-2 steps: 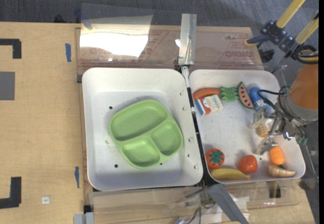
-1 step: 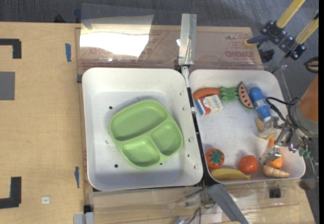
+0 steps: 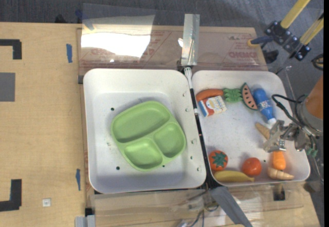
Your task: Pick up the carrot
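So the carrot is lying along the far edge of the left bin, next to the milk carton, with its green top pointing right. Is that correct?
Not quite: the bin is wrong. The carrot lies along the far edge of the right bin, not the left bin, which holds the green divided plate. The rest stands: it is next to the milk carton, green top pointing right. The camera view shows this.

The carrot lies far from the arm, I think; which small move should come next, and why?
Probably a short move up-left across the right bin. The pincer sits near that bin's lower right, by the orange cone, while the carrot lies at the top left beside the small carton. It should end above the carrot.
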Motion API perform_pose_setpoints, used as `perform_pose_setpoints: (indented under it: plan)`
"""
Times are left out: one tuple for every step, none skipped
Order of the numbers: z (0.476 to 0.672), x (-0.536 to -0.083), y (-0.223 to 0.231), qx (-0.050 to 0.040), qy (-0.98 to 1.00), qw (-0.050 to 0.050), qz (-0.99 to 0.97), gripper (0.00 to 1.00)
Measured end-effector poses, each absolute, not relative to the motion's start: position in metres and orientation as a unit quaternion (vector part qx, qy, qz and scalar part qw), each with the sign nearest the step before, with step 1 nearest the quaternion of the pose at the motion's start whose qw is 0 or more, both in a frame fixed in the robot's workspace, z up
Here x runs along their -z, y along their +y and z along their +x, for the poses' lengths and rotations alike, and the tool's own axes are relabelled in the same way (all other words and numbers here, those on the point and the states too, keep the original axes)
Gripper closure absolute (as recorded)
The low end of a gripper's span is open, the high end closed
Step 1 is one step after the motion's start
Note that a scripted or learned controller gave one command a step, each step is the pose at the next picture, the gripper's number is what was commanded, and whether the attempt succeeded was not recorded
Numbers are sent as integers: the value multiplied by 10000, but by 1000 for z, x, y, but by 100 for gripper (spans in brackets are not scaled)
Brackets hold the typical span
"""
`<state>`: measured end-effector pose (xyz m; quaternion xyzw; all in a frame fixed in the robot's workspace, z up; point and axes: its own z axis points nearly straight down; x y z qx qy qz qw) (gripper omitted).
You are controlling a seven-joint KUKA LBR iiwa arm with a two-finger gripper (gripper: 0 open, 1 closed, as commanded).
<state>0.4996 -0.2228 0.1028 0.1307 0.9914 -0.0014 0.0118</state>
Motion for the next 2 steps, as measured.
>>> perform_pose_setpoints:
  plan:
    - [485,-91,-198,34,9966,91,814,100]
    - [493,-190,-59,-16,10000,85,16,100]
